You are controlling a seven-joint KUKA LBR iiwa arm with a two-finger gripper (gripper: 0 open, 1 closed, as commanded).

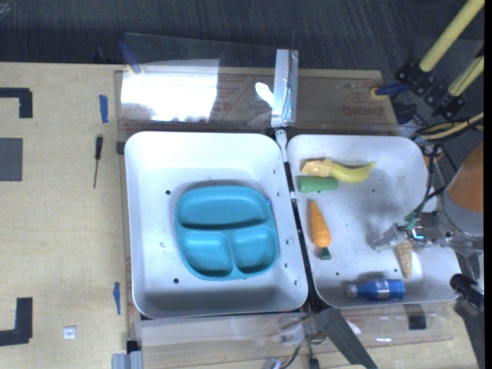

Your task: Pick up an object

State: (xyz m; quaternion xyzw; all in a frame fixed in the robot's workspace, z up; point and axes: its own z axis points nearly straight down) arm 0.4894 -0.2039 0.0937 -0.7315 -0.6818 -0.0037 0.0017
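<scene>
My gripper (pixel 396 238) is low over the right side of the right bin (pixel 361 152), with the arm reaching in from the right. A small beige cone-shaped item (pixel 405 261) lies just below and beside it, touching or nearly touching its tip. Elsewhere in that bin are a yellow banana (pixel 346 171) and a green block (pixel 317 184) at the back. An orange carrot (pixel 319 227) lies at the left and a blue bottle (pixel 378 289) on its side at the front.
The left bin (pixel 146 229) holds a blue divided plate (pixel 225 231). A clear panel and a silver post (pixel 284 87) stand behind the bins. Yellow rods and cables (pixel 442 44) crowd the top right.
</scene>
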